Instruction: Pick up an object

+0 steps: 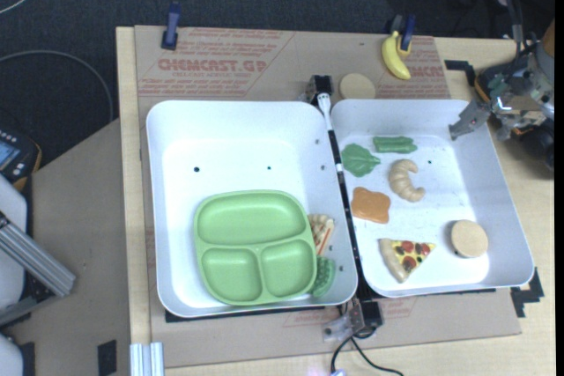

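The right bin [493,189] holds a green lettuce leaf [359,159], a green bean pod [393,144], a croissant [406,178], an orange toast slice [371,205], a pizza slice [405,255] and a round tan bun [468,239]. My gripper [464,124] hangs at the bin's far right corner, reaching in from the right edge of the view. It is well apart from every food item, and the bean pod lies closest, to its left. Nothing shows in its grasp.
The left bin [176,189] carries a green divided plate [256,244], with fries [322,232] and a small green piece [323,276] wedged beside it. A banana [396,57] and a tan disc [357,87] lie on the board behind the bins.
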Robot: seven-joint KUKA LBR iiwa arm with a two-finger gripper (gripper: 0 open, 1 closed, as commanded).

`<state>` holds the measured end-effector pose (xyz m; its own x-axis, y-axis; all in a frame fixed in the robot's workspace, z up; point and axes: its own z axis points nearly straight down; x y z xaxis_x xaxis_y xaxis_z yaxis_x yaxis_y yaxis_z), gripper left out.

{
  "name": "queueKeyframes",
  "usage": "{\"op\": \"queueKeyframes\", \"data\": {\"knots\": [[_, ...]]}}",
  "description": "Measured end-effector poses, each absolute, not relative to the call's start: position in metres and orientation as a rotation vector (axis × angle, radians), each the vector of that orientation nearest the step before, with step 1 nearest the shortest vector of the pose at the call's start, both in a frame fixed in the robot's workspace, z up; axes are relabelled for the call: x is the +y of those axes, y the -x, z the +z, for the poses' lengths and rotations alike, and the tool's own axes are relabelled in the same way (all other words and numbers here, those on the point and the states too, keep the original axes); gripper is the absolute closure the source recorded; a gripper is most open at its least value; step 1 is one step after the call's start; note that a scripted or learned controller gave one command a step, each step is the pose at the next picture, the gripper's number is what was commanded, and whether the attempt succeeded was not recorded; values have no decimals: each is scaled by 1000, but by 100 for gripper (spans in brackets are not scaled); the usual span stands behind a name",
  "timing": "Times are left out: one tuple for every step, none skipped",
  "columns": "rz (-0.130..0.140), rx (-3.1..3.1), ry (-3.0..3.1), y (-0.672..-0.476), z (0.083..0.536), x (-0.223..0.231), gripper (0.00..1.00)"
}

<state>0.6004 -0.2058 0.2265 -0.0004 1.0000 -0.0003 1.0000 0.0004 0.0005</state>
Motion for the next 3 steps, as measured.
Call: {"op": "queueKeyframes", "data": {"knots": [[-9, 2231, -2231, -571, 88, -177, 0], [-2, 2224, -2228, -475, 148, -140, 0], [1, 2219, -2222, -480, 156, -141, 100]]}}
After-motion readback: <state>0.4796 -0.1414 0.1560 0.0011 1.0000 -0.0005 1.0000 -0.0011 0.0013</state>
